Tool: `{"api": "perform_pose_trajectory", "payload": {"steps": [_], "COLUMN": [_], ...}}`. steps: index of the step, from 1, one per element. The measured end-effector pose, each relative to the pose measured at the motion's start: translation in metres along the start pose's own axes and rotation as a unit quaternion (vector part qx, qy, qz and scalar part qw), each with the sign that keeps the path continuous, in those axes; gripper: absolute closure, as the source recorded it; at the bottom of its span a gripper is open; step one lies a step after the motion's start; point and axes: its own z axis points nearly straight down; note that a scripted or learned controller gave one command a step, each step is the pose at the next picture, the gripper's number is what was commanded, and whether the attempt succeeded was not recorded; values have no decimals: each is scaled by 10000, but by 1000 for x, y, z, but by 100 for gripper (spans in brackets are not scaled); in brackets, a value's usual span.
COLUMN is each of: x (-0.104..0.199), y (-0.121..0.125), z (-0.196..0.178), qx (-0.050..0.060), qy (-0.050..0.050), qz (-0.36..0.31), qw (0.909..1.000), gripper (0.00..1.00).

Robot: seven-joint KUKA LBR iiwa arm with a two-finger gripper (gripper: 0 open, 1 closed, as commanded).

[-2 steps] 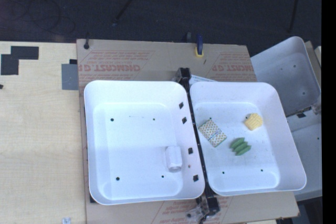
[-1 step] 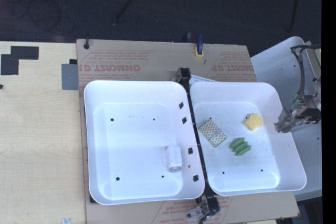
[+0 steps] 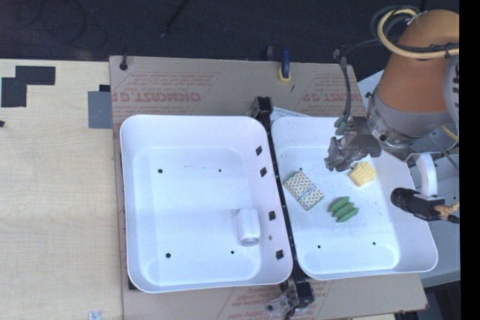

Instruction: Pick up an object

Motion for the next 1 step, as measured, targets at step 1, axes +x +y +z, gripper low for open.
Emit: {"api": "perform_pose_trajectory", "payload": {"steps": [1], "x": [-37], "y": [-46], "z": [28], "qx": [18], "qy": [-22], "qz": [79], "qw": [10000], "gripper": [100]}}
